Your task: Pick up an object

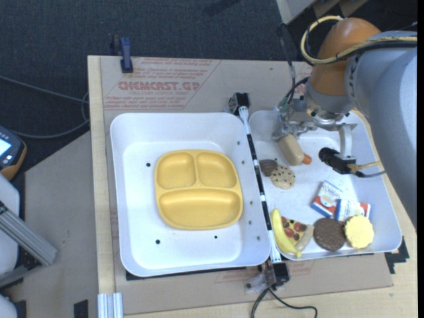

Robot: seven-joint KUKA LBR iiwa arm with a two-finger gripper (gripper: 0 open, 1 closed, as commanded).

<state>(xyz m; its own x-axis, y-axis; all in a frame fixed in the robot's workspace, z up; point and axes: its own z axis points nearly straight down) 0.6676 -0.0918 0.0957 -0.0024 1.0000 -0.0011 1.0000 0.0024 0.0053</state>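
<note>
My gripper (292,126) is low over the back left part of the right bin (384,197), under the orange band of the arm. A tan sausage-shaped toy with an orange tip (291,150) lies slanted right below it, its upper end touching or tucked under the gripper. Whether that end is gripped is hidden. Nearby in the same bin lie a chocolate-chip cookie (283,176) and a small brown piece (267,166).
The right bin also holds a blue, white and red carton (336,203), a dark round cookie (328,234), a yellow disc (360,231), a banana (281,234) and a pizza slice (296,229). A yellow divided plate (198,189) sits in the left bin (132,144). The arm covers the right bin's back right.
</note>
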